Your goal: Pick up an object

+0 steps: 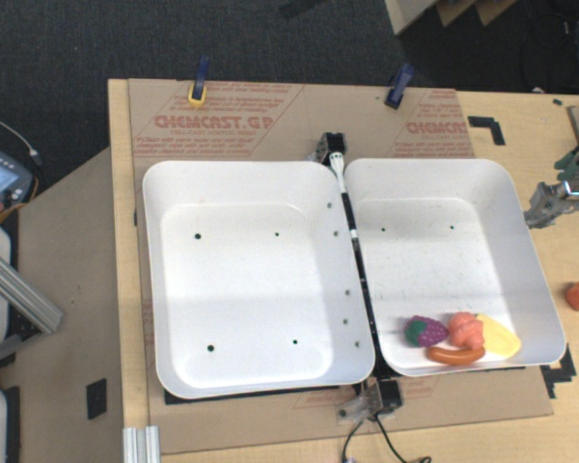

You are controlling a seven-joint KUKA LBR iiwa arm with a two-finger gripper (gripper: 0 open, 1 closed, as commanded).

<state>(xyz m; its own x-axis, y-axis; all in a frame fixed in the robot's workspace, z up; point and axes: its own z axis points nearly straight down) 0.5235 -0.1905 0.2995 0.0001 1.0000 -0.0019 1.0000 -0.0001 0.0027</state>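
I see the fingers (552, 201) at the right edge, over the counter (560, 258) just outside the right bin (434, 191); I cannot tell how far apart they stand, and nothing shows between them. Below and left of them, in the right bin's near corner, lie small glossy plastic toys in a tight cluster: a knobbly purple grape bunch (427, 331), a lumpy orange-red piece (466, 328), a smooth yellow piece (502, 340) and a curved orange sausage (455, 355). Further left sits the left bin (174, 191), smooth white.
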